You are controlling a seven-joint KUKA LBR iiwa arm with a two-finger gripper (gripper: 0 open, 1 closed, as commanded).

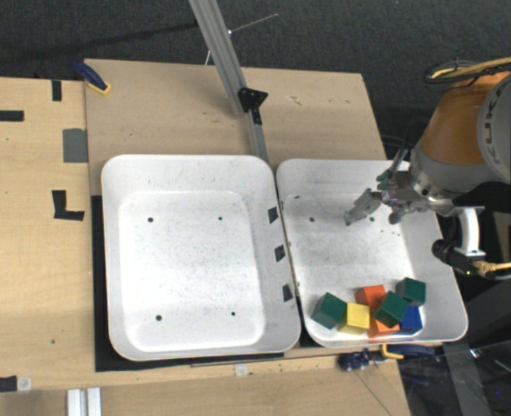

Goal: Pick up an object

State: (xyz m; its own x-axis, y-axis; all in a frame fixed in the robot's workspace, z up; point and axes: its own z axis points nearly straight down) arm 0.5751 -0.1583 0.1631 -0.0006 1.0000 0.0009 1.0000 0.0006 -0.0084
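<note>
- The tabletop (pixel 195 94) carries two shallow white bins side by side; a slanted metal rail (pixel 221 42) crosses above their shared edge.
- The left bin (pixel 117 232) has no blocks in it.
- The right bin (pixel 312 185) holds all the candidate objects, bunched in its near corner.
- The arm (pixel 463 137) reaches in from the right, its orange band above the wrist, and hangs over the far half of the right bin.
- The gripper (pixel 378 206) sits over bare bin floor, well apart from the blocks. The fingers appear spread, with nothing between them.
- The cluster: a dark green block (pixel 330 308) at the left edge, a yellow block (pixel 357 317) just beside it, an orange block (pixel 372 295) behind, a second green block (pixel 395 307), a blue block (pixel 411 320), and a third green block (pixel 411 290) at the far right.
- Recommended target: the dark green block at the left edge, since its outer side is free.
- Procedure: travel toward the near corner, centre over the chosen block, align the fingers with two free faces, and descend vertically.
- Hazard: the blocks touch one another, so a finger may land on a neighbour and scatter the pile.
</note>
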